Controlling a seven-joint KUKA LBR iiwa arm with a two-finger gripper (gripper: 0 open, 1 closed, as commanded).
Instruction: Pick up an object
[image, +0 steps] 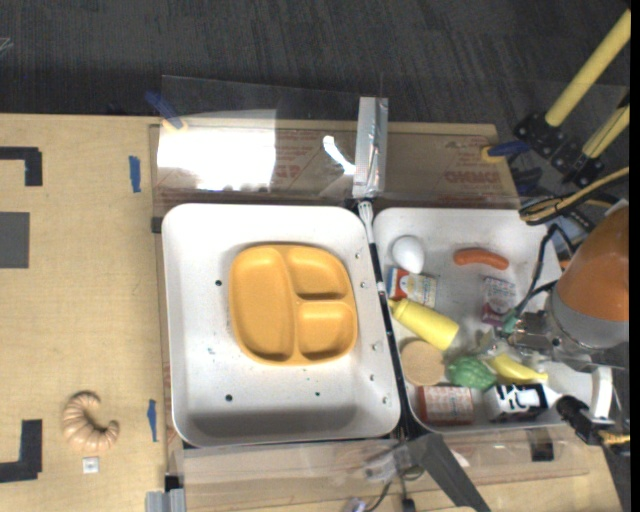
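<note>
The right bin (455, 222) holds several objects. A white egg (407, 252) and an orange-red sausage (481, 259) lie at its far side. A yellow mustard bottle (425, 322) lies slantwise in the middle, with a brown round cookie (422, 362) below it. Green broccoli (470, 373), a yellow banana (522, 369), a red-labelled can (447, 403) and a black container with white print (520, 398) crowd the near side. My gripper (512, 338) hangs low at the bin's right side, just above the banana and beside the broccoli. Nothing visibly sits in it.
The left bin (190, 330) holds a yellow divided plate (293, 303). A small labelled packet (420, 290) and a clear pouch (497, 295) also lie in the right bin. A croissant (90, 420) rests on the bench at the near left, outside the bins.
</note>
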